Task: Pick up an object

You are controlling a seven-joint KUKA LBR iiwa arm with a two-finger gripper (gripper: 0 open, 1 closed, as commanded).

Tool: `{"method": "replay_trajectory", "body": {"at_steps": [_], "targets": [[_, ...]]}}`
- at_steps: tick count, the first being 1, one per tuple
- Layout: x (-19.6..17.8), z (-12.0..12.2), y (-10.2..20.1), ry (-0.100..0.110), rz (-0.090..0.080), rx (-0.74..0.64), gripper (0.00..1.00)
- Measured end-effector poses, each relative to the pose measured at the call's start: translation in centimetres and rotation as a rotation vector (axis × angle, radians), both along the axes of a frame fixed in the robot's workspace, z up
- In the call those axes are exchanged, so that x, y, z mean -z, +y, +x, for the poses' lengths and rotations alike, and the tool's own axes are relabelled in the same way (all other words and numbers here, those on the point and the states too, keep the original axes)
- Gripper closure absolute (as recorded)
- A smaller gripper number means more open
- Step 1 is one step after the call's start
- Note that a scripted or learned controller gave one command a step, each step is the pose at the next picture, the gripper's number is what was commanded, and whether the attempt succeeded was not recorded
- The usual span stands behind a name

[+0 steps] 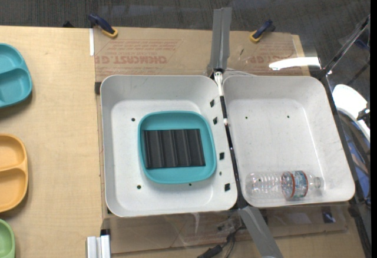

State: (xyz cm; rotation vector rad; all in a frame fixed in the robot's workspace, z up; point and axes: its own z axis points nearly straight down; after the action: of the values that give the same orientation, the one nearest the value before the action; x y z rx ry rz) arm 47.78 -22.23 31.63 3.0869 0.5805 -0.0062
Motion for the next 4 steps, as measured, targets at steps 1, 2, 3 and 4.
{"method": "replay_trajectory", "body": {"at_steps": [1,2,3,4], "targets": [[14.5,1.0,0.1,0.003,0.003,0.158,0.0],[11.0,0.0,0.0,0.0,0.001,0.167,0.0],[14.3,1.3,0.1,0.003,0.002,0.166,0.0],[15.6,-0.1,0.1,0.002,0.003,0.172,0.0]]}}
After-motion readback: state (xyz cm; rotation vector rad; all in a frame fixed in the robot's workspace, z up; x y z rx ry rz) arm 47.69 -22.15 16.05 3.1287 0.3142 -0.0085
